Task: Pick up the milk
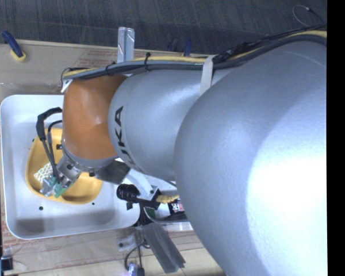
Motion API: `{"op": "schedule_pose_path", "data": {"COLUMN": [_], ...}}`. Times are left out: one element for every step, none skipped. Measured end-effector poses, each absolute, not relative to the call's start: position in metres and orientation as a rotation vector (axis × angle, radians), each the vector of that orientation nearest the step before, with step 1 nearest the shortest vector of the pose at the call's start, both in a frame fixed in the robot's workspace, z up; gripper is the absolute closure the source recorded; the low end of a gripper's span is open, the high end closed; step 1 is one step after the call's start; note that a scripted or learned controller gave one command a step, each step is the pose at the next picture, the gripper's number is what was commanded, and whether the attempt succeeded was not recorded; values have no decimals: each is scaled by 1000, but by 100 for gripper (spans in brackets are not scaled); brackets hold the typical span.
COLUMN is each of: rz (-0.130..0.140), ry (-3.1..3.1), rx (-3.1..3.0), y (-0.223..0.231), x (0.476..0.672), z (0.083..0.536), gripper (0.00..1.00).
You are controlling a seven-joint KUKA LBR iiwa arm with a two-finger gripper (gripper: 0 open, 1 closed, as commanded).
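Your arm [236,154] takes up most of the view, its grey body sweeping in from the right and its orange band [89,117] hanging over the left bin [14,154]. Below that band the wrist narrows to the gripper [53,187], which sits low in the left bin, right over a yellow bowl-like object [34,165] that lies on the bin floor toward its near-left part. At the gripper's tip you can make out something pale and speckled with a bit of green [50,184] beside it, pressed close against the yellow object's inner side; it may be part of the gripper or a small item, and the view is too cramped to say which. You cannot tell from here how the gripper stands, since the wrist and cabling cover it. You cannot pick out the milk with any certainty: the arm hides nearly all of the right bin and much of the left. At the seam between the bins, just under the arm, a small dark item with a yellow and white label [173,204] peeks out. A black cable [45,122] loops down beside the orange band. The wooden table [75,252] shows along the near edge, and a blue clamp [12,43] sits at its far-left corner.
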State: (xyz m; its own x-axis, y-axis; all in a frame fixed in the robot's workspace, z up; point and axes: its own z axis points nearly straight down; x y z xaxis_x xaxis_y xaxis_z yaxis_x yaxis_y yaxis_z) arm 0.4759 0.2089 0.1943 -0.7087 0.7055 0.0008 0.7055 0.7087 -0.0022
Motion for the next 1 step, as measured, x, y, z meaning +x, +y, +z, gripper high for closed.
{"op": "schedule_pose_path", "data": {"rz": [3], "ry": [-2903], "rx": [-1198], "y": [209], "x": [476], "z": [194], "gripper": [0]}}
